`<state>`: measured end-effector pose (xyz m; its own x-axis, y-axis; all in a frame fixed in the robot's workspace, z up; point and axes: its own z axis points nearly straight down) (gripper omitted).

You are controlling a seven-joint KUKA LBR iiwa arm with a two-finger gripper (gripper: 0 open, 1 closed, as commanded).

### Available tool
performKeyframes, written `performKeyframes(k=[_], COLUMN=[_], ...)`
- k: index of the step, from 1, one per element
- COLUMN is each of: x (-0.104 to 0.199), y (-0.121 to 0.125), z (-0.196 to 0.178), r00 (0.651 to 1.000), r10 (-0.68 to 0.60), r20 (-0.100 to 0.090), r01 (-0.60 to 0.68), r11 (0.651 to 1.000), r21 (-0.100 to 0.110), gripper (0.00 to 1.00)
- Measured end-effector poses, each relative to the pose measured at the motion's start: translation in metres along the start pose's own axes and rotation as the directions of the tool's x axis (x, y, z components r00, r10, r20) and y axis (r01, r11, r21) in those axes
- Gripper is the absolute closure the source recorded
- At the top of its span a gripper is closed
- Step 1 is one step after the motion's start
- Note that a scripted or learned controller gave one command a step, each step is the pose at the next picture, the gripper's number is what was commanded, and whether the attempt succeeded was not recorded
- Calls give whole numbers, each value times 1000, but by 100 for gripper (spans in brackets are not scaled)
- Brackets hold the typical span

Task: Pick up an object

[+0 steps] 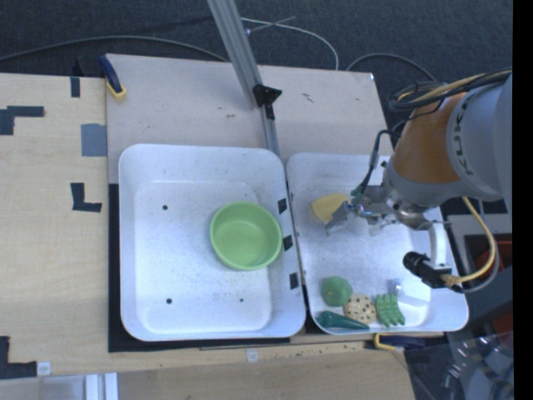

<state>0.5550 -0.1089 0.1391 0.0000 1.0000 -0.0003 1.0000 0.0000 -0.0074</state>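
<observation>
My gripper (356,218) hangs low over the right bin (441,311), near its upper left part, and it is open. A yellow wedge-shaped object (326,206) lies just left of the gripper, right by the left fingertip (340,216), and is not between the fingers. Along the bin's front edge lie a green ball (336,290), a speckled tan round object (360,308), a green knobbly toy (388,308) and a dark teal piece (340,320). A small white object (413,294) rests at the front right.
The left bin (141,223) holds a light green bowl (245,235) near the wall shared with the right bin. A grey metal pole (237,40) slants down from the top to the bins' back edge. The orange-banded arm (433,148) covers the right bin's back right.
</observation>
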Motion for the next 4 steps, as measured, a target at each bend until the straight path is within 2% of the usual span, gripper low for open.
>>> performKeyframes(k=[1, 2, 4], x=[0, 1, 19], y=[0, 0, -4], z=[52, 40, -72], r00=[1000, 1000, 1000], r10=[-1, -3, -3], r20=[2, -1, 0], r01=[1, 3, 3], r11=[1000, 1000, 1000], r21=[-7, -6, -11], gripper=[0, 100, 100])
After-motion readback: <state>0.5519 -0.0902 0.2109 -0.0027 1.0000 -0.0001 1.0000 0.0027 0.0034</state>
